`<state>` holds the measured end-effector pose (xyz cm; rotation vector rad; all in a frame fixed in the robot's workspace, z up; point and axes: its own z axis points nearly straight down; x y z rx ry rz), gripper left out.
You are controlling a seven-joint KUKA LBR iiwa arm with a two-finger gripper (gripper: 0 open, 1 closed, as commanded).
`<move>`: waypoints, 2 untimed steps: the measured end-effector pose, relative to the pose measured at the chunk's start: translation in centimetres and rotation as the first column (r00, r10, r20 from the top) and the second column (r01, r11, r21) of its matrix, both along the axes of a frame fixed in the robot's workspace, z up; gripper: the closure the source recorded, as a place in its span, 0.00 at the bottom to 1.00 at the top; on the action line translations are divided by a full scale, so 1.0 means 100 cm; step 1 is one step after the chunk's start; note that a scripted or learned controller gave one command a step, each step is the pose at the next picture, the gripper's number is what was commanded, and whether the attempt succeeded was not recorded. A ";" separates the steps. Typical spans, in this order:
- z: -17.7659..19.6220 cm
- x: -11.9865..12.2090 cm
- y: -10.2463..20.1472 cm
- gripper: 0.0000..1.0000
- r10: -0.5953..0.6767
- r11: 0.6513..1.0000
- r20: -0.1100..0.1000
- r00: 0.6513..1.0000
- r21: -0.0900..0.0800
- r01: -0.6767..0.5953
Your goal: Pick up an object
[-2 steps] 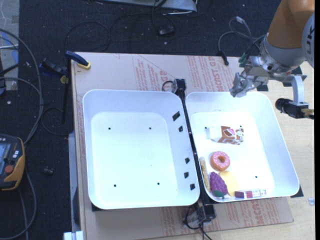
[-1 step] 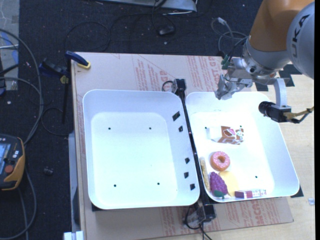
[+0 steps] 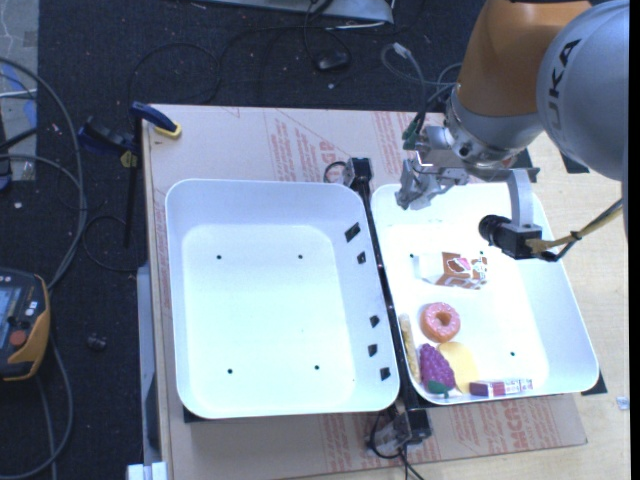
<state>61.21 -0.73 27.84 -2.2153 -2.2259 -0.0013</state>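
Observation:
My gripper (image 3: 415, 194) hangs over the far left corner of the right bin (image 3: 560, 308), its fingers pointing down with nothing visible between them. Nearer the camera in that bin lie a small white box with red and brown print (image 3: 462, 268), a pink frosted donut (image 3: 440, 321), a purple grape cluster (image 3: 435, 366), a yellow piece (image 3: 459, 358), a thin tan stick (image 3: 408, 342) along the left wall, and a flat red and white bar (image 3: 502, 387) at the front. All of them are well apart from the gripper.
The left bin (image 3: 200, 218) stands beside the right one, with a black clip strip (image 3: 372, 278) between them. A cardboard sheet (image 3: 260, 138) lies under both. Cables and a yellow handheld unit (image 3: 20, 323) lie on the dark floor to the left.

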 end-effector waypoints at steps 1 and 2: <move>-0.020 -0.007 0.053 1.00 -0.001 1.000 -0.002 1.000 -0.001 0.001; -0.023 -0.014 0.096 1.00 -0.001 1.000 0.000 1.000 -0.001 0.001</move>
